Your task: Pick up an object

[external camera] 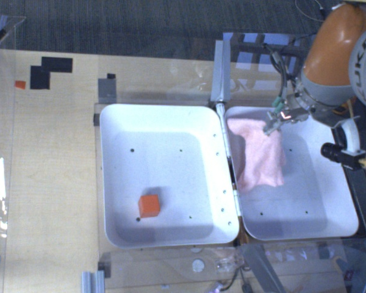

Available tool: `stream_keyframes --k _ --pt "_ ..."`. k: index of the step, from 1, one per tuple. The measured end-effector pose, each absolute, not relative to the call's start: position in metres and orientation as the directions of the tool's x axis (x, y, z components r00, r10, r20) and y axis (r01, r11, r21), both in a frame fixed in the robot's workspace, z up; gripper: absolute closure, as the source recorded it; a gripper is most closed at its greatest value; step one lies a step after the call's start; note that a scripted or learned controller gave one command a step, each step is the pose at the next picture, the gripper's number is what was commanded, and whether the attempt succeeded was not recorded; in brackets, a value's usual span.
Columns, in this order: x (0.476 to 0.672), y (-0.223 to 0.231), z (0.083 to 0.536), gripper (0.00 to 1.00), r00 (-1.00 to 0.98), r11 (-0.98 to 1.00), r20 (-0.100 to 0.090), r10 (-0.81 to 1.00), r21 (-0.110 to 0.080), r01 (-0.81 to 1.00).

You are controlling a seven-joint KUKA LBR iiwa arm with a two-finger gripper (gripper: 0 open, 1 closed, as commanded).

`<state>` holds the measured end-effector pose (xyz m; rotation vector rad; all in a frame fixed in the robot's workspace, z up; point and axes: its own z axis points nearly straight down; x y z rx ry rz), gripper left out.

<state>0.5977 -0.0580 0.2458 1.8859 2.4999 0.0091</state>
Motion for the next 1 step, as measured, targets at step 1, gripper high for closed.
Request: stream_keyframes --k 1 --pt "0.6479 -0.1015 0.3718 1.0 -0.297 0.297 -0.009 0.955 0.015 0.955"
